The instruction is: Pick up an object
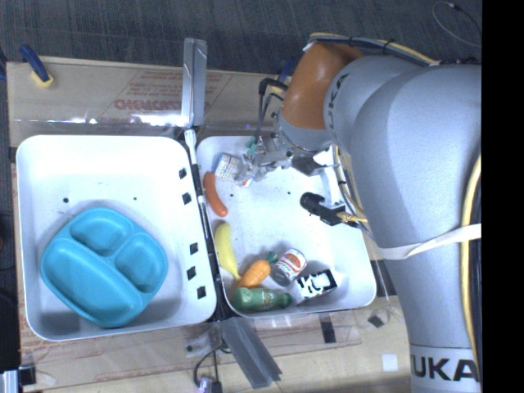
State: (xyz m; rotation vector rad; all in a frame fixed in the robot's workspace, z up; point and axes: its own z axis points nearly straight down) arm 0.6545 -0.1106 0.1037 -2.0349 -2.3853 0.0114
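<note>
Hand [260,155] low in right bin [348,289]

The white letters "UKA" are being shown on the grey base of the arm [442,370], cut off at the bottom edge. Faint red print is being carried by the cardboard sheet [147,101] behind the bins, too blurred to be read.

One fixed cam above the bench, looking down at a slant, far enough back to frame both white bins: left bin [33,219] w/ a blue divided plate, right bin [348,256] beneath the gripper [260,158]. Arm [409,137] enters from frame right, nearest the lens, bulking large over that side.
</note>
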